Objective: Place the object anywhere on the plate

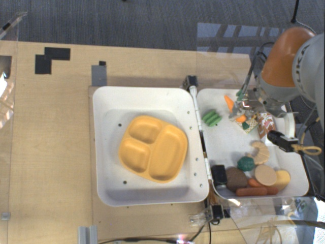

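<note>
**Arm Poised Over Right Bin, Plate Waits in the Left**

From my remote station, I see the grey arm (299, 60) with its orange band reaching in from the right and bending down over the far part of the right bin (218, 141). Its gripper (242, 111) hangs low among a small cluster of toy food, just beside an orange carrot (229, 102) and directly over a mixed orange-and-green piece (245, 123). I cannot tell whether the gripper is apart or closed, and I cannot see any item caught in it.

The yellow divided plate (153, 148) lies in the middle of the left bin (109, 136), with three compartments and nothing resting on them. The objects to choose from are all in the right bin: a green ribbed piece (212, 118) near the dividing wall, a croissant (261, 151) toward the right side, and along the near edge a dark green item (246, 163), a brown lump (236, 178), a tan disc (265, 175), a yellow piece (282, 177) and a red sausage (252, 191), packed closely together. A patterned packet (264, 124) lies just right of the gripper.
</note>
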{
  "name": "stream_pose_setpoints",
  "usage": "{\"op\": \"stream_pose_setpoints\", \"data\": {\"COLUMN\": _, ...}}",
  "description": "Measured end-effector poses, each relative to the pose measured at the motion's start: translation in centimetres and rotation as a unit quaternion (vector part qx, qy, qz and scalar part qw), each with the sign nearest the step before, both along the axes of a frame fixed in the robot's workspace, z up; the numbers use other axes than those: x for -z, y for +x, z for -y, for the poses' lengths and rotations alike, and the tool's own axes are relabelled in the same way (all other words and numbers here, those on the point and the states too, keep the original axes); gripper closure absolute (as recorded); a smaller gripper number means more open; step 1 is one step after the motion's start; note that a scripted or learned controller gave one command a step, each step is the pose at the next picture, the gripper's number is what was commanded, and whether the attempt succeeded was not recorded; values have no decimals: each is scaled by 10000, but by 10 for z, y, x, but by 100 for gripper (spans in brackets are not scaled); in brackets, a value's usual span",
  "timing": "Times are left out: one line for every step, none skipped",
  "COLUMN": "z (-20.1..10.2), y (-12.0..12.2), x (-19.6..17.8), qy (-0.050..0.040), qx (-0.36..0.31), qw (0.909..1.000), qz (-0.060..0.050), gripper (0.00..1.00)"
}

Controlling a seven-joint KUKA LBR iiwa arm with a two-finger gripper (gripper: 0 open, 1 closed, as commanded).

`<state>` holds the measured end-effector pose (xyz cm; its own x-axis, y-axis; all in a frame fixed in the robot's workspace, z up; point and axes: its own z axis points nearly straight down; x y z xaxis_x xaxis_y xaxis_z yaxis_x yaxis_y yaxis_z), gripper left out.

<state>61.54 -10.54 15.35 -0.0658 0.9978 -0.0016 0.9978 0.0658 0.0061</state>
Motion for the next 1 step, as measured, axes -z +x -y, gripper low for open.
{"op": "stream_pose_setpoints", "data": {"z": 0, "y": 0, "x": 0, "qy": 0, "qx": 0, "qw": 10000, "qz": 1, "gripper": 0}}
